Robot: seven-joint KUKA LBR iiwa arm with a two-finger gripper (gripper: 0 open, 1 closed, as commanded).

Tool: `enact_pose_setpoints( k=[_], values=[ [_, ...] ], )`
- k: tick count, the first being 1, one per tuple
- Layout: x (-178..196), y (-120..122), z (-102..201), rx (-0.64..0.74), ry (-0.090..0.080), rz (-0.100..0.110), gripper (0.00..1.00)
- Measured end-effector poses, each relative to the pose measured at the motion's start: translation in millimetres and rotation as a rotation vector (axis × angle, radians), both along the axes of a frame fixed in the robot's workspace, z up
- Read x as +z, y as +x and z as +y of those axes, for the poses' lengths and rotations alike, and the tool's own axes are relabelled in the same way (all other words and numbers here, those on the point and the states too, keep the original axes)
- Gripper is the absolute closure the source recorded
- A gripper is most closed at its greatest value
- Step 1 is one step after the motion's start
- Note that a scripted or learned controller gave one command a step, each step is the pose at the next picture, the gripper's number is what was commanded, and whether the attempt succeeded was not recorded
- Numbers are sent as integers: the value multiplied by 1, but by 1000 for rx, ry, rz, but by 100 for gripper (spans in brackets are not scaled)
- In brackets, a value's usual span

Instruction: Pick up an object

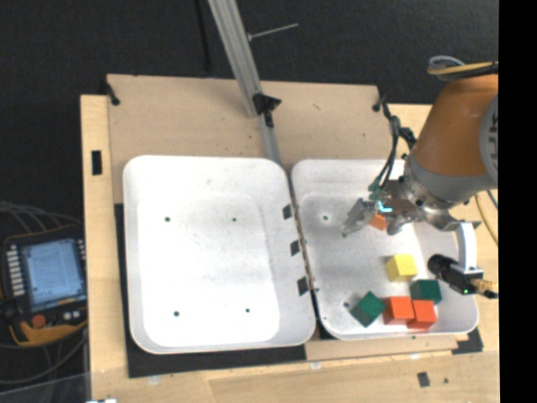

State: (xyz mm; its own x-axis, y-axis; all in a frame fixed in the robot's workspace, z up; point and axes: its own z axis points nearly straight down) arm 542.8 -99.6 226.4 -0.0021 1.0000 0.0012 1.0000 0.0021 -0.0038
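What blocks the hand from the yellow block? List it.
Nothing visible. The hand hangs over bare floor of the right white bin, and the small yellow cube-shaped block lies apart from the green and orange blocks nearer the front wall.

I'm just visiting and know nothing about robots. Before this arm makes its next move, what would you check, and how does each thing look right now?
1. Gripper is over the right bin: ok.
2. Something sits between its fingers: cannot tell; a small orange piece shows by the fingertips.
3. Objects left to pick: ok; yellow block, two green blocks and orange blocks lie in the right bin.
4. Blocks have room around them: not ok; green and orange ones crowd together by the near wall.
5. Left bin free to receive: ok.
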Motion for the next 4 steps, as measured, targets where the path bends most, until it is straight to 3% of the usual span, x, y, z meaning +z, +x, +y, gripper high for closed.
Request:
enact_pose_setpoints(
  k=[1, 3, 4],
  values=[
    [2, 1, 0, -3, -1, -5, 0],
    [-116, 7, 8, -4, -2, 1, 0],
    [-129, 8, 7, -4, -3, -5, 0]
  ],
)
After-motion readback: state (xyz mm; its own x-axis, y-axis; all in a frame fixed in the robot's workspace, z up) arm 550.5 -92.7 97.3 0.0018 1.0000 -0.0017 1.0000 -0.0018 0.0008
